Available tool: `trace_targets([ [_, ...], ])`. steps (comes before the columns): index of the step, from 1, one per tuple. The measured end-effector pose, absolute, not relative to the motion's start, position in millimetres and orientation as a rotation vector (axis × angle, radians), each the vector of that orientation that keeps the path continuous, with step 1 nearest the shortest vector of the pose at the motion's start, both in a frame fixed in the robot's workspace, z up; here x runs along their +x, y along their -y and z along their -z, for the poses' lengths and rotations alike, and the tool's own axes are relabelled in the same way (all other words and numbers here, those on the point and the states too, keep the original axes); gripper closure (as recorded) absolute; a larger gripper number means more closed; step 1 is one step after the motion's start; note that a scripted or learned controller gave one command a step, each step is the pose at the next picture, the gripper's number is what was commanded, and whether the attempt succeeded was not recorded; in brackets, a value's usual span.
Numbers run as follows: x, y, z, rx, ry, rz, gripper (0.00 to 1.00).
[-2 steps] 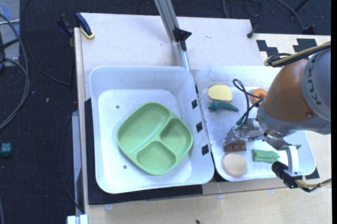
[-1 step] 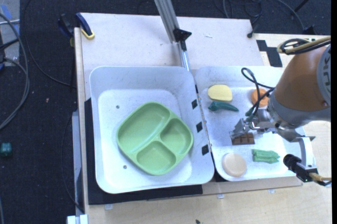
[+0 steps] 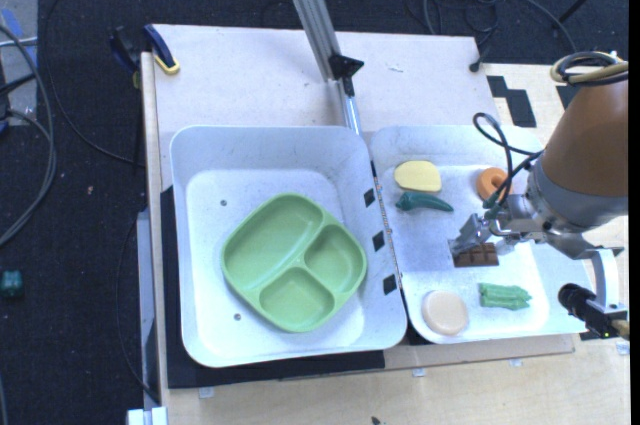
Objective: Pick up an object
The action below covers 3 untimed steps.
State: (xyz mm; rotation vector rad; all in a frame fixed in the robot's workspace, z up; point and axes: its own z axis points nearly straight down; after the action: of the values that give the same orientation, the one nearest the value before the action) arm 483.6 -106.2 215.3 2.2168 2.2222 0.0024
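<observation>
I am reaching in from the right over the right-hand shallow white bin (image 3: pixel 400 258), and my jaws (image 3: pixel 474 235) are hanging just above the small dark brown rectangular block (image 3: pixel 476 256) that is lying flat near the middle of that bin. I am judging this block to be the thing to take: it is looking like a light, stiff toy piece, probably hard plastic, so it is likely smooth and a little slippery, and not fragile. Its low, flat shape is leaving little height to catch, so I am thinking the hold should go across its short sides, low down near the bin floor, with the block centred so it does not squirt out sideways. From this slanted view the metal tips are blurring into the block's top edge, so I am not able to tell how far apart they are standing, nor whether they are touching the block; nothing is showing gripped between them. Around the block, other pieces are lying apart from it: a yellow rounded lump (image 3: pixel 417 176) and a dark green pepper-shaped piece (image 3: pixel 424 203) toward the far side, an orange round piece (image 3: pixel 491 182) beside my wrist, a light green leafy piece (image 3: pixel 503 295) and a pale cream disc (image 3: pixel 445 312) nearer the front. The left-hand bin is carrying a green divided plate (image 3: pixel 292 260), well apart from my work.
</observation>
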Motion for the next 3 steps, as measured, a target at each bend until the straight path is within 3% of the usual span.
trace_targets([
  [1, 492.4, 112.3, -264.3, 2.215, -2.221, -0.003, 1.00],
  [3, 548.1, 30.7, -242.8, 2.213, -2.228, -0.002, 1.00],
])
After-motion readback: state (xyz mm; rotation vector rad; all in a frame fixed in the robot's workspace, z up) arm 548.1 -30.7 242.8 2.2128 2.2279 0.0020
